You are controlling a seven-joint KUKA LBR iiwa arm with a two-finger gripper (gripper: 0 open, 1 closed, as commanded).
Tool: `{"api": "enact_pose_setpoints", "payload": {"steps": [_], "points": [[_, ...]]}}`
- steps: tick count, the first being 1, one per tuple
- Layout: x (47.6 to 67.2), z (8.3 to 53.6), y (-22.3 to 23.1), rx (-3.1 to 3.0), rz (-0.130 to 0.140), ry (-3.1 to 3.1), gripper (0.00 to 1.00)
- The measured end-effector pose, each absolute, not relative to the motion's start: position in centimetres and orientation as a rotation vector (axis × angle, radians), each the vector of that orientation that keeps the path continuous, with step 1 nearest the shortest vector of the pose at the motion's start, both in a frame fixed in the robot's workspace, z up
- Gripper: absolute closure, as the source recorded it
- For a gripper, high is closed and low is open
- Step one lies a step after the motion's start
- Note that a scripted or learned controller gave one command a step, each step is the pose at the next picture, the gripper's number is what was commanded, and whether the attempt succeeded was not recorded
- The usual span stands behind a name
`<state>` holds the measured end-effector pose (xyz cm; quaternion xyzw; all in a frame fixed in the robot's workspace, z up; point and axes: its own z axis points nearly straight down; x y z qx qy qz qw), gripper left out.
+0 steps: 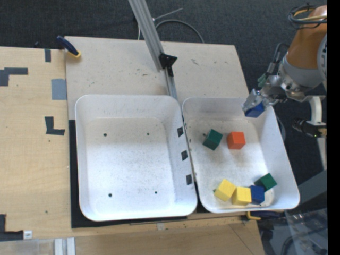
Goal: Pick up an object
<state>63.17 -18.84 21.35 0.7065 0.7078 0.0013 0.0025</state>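
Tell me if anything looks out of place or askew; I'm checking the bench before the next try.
The small blue block at the gripper sits over the right white bin's top right rim, apart from the other blocks. The yellow, blue and dark green blocks crowd the bottom right corner. Nothing looks spilled or damaged.
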Motion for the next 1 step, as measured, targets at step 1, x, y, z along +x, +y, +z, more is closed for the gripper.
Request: {"api": "enact_pose_setpoints", "payload": {"steps": [1], "points": [[63.19,21.83,-18.77,2.221,0.0,2.224,1.0]]}}
